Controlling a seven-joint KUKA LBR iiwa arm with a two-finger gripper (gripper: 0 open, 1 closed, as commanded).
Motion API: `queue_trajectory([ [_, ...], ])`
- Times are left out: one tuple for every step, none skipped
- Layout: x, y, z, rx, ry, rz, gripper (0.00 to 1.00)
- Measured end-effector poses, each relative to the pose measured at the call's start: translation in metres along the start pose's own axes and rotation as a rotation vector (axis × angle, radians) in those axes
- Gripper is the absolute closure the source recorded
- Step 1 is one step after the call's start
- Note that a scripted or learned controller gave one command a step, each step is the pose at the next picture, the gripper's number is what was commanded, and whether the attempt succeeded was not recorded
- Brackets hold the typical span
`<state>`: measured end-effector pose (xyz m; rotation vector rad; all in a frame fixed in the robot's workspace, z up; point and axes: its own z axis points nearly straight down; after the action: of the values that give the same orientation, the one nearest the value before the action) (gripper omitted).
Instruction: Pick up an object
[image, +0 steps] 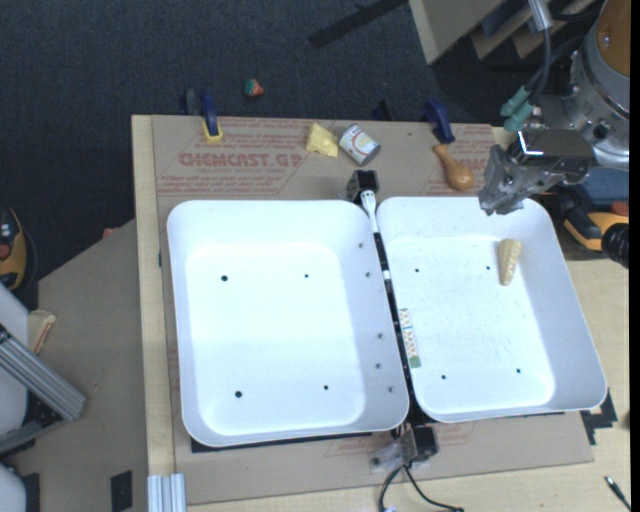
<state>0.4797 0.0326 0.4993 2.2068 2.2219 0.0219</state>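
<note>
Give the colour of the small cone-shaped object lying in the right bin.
Pale tan, the small cone-shaped object shows best in the camera view.

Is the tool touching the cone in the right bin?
Apart. The camera view shows bare white bin floor between the tool and the cone, which lies in the right bin.

Around our brown cardboard-topped bench (300, 150), dark blue-grey carpet floor (90, 60) and a pale wooden furniture corner (450, 25).

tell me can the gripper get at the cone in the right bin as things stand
Probably yes. The cone lies alone on the right bin's floor with nothing on or against it, and the gripper hangs over the bin's far rim, a short way above it in view.
</note>
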Motion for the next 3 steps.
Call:
queue_trajectory([
  [-0.006,0.045,0.124,0.029,-0.005,0.009,1.00],
  [0.055,0.070,-0.017,-0.002,0.001,-0.001,1.00],
  [0.058,0.119,0.111,0.030,-0.005,0.008,1.00],
])
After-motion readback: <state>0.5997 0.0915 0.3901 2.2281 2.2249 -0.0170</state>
